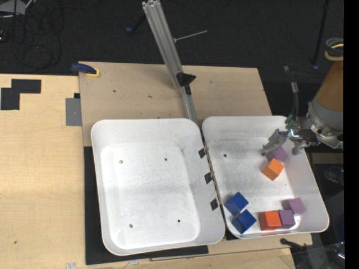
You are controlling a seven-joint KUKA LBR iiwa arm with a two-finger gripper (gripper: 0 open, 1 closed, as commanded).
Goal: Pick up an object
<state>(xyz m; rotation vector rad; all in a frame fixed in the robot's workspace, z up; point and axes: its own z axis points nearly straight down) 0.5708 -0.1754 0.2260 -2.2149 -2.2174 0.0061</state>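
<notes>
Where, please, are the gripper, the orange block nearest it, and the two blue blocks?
gripper (276, 144): camera view, between its fingertips.
orange block (273, 168): camera view, its top face.
upper blue block (237, 202): camera view, its top face.
lower blue block (244, 221): camera view, its top face.

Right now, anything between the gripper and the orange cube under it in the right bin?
Nearly: a purple block sits right at the gripper, touching the orange cube on its far side. Nothing else visible crowds it.

Even, fairly bright overhead light. Both white bins look washed out, faintly grainy. To the left of the gripper, soft shadows pool inside the bin walls. Behind it, the background falls dark. Focus is slightly soft throughout.
</notes>
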